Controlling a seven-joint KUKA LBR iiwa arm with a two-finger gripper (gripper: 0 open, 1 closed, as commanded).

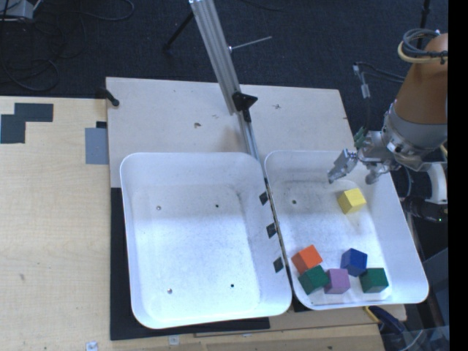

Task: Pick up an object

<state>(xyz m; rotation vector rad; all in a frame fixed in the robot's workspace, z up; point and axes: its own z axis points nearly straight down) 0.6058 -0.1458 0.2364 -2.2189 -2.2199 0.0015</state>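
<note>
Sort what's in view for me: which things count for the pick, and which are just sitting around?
For the job:
tool
yellow block
orange block
blue block
purple block
two green blocks and
right bin holding them

Lying about:
left bin
metal rail
cables on the floor

Arm (423, 86) cut off at right edge — upper links unseen.

From my feed, both white bins (197, 168) look like smooth plastic with a faint sheen, speckled with scuffs. The worktop (51, 218) reads as pale matt wood. The slanted rail (217, 46) is ribbed, brushed metal. The blocks, like the yellow one (352, 199), look matt. The claw (349, 165) seems bare grey metal.
</note>
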